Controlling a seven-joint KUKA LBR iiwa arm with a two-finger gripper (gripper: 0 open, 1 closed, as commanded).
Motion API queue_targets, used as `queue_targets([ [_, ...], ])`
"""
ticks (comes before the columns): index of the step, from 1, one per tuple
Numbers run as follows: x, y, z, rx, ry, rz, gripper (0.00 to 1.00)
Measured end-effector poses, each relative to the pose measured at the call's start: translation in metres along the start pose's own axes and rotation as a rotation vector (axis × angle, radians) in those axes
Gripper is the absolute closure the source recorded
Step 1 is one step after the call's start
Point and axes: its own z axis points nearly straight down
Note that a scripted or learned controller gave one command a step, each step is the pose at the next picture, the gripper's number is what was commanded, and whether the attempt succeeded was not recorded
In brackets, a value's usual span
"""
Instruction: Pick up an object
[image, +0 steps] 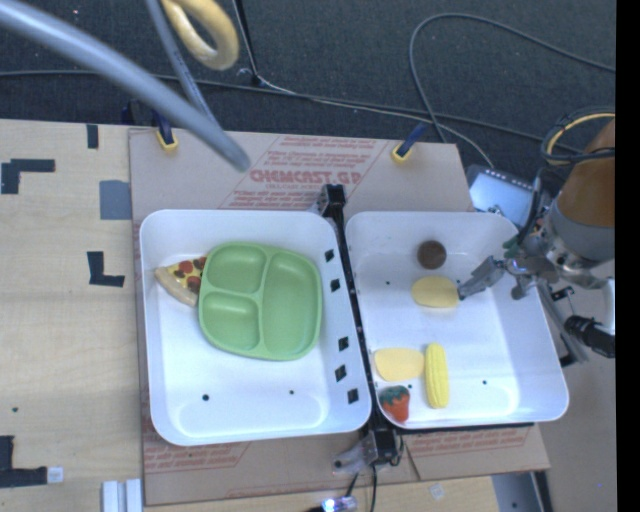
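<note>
1. Where the arm (585, 215) comes in from the right, its gripper (478, 282) hangs low over the right bin (520, 400), with one dark finger (474, 284) slanting down toward the bin's middle.
2. Whether that hand is spread or closed I cannot tell from where I stand; a second finger seems to sit further right, but it blurs into the wrist. Nothing shows between the fingers.
3. A pale yellow oval piece (434, 292) lies just beside the fingertip, on its left, so close that the two may be touching.
4. A small brown ball (431, 254) sits up from that oval, toward the far wall of the bin, apart from the gripper.
5. Nearer the front wall lie three things close together: a flat yellow slice (398, 363), a corn cob (436, 375) upright in the view just to its right, and a strawberry (397, 402) just below the slice.
6. Over in the left bin (240, 415), a green divided plate (262, 300) with three compartments rests flat.
7. A pizza slice (182, 278) pokes out from the plate's left edge, partly tucked under it.
8. Both bins stand side by side on a cardboard sheet (300, 165) with red lettering.
</note>
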Motion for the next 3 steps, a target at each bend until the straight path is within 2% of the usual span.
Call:
queue_targets([
  [1, 0.004, -0.01, 0.05, 0.0, 0.0, 0.0, 0.0],
  [2, 0.004, -0.008, 0.037, -0.005, -0.001, -0.001, 1.0],
  [3, 0.002, -0.016, -0.021, -0.01, -0.002, 0.0, 1.0],
])
